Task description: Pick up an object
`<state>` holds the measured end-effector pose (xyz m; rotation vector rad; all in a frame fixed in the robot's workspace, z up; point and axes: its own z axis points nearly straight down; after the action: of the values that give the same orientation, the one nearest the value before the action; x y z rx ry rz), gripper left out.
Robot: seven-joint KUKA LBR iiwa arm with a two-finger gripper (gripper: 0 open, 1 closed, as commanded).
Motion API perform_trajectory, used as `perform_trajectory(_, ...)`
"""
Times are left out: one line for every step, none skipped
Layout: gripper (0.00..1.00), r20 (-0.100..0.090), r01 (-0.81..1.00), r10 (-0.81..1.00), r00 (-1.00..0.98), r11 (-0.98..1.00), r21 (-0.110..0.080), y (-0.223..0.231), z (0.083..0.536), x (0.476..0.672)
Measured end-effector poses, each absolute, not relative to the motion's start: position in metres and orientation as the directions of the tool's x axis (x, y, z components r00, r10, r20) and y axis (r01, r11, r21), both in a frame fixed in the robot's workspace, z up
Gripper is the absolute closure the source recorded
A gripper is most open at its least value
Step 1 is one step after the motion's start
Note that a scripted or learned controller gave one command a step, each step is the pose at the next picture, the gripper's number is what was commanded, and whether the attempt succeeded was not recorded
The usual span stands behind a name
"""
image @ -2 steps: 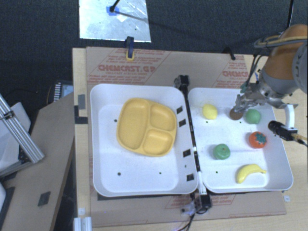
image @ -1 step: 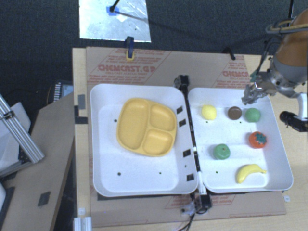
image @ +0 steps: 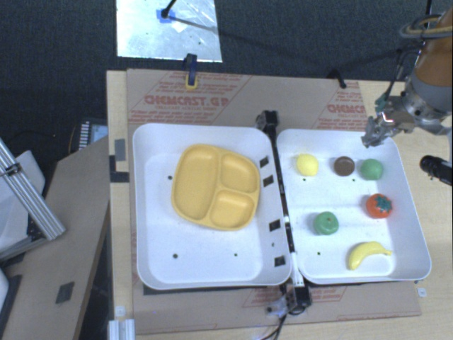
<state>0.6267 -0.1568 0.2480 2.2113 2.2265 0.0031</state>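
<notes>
Yellow plastic forms the divided plate (image: 214, 186), lying in the left bin (image: 152, 261) just left of the black divider (image: 281, 204). Right of the divider, in the right bin (image: 410, 261), sit a yellow ball (image: 306, 165), a green apple (image: 325, 222), a brown ball (image: 344, 166), a banana (image: 367, 253), a green ball (image: 371, 168) and a tomato (image: 379, 205). The gripper (image: 375, 137) hangs over that bin's far edge, well right of the divider, nothing between its fingers; how far they are spread, I cannot tell.
</notes>
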Motion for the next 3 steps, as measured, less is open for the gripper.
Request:
perform_trajectory(1.00, 0.001, 1.000, 1.000, -0.009, 0.009, 0.000, -0.097, 0.247, 0.609)
perform_trajectory(1.00, 0.000, 1.000, 1.000, -0.007, 0.007, 0.000, -0.059, 0.243, 0.593)
perform_trajectory(1.00, 0.002, 1.000, 1.000, -0.010, 0.010, -0.001, -0.004, 0.245, 0.567)
